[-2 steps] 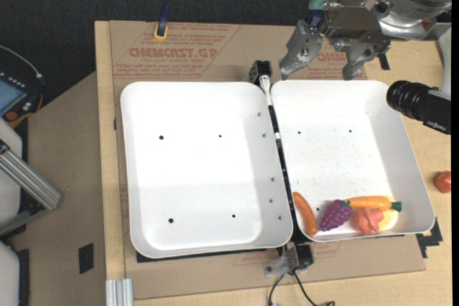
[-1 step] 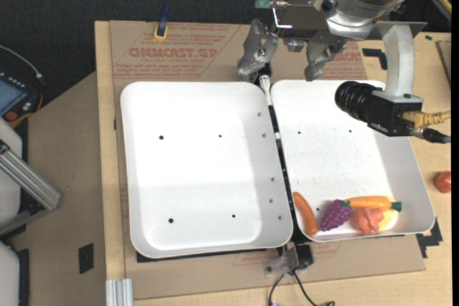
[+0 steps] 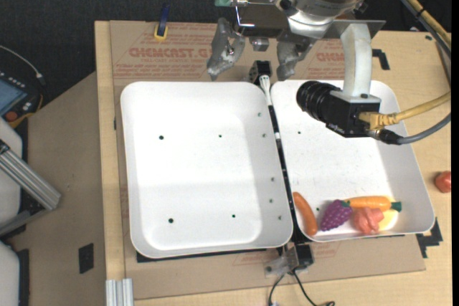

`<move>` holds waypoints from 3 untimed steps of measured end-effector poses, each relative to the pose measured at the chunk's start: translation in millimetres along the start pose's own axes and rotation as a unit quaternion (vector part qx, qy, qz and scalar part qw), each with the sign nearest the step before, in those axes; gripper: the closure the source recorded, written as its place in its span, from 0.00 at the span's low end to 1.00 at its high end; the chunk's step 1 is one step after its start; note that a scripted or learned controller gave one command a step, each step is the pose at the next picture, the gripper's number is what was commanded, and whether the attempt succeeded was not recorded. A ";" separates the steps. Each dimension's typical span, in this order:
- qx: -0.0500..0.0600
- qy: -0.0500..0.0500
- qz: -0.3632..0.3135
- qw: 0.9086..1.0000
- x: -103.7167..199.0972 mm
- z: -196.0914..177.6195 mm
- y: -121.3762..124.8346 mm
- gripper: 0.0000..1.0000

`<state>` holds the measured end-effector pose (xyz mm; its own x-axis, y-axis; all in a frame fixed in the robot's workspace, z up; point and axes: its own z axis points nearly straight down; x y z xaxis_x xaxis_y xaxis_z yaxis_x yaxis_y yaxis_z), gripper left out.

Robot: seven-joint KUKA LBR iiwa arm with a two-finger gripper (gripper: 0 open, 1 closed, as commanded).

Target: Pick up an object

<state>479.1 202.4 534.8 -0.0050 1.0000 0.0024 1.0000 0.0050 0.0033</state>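
At twelve o'clock, above the bins' far edge: tool (image 3: 252,56), fingers spread, nothing between them. At five o'clock in the right bin (image 3: 401,161): hot dog (image 3: 305,213), grapes (image 3: 335,214), carrot (image 3: 371,203).

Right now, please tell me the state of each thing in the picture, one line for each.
gripper: open, holding nothing, raised over the bins' far edge.
left bin: flat on the bench.
right bin: holds toy food in its near corner.
carrot: lying flat.
grapes: lying beside the sausage.
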 end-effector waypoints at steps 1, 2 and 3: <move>-0.002 0.001 0.002 1.000 -1.7 -11.3 0.7 1.00; 0.003 -0.002 0.001 1.000 23.1 0.6 -0.1 1.00; 0.002 -0.001 0.003 1.000 21.9 -0.2 0.0 1.00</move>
<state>479.0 224.4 535.1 0.0003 1.0000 -0.0002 1.0000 -0.0003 -0.0012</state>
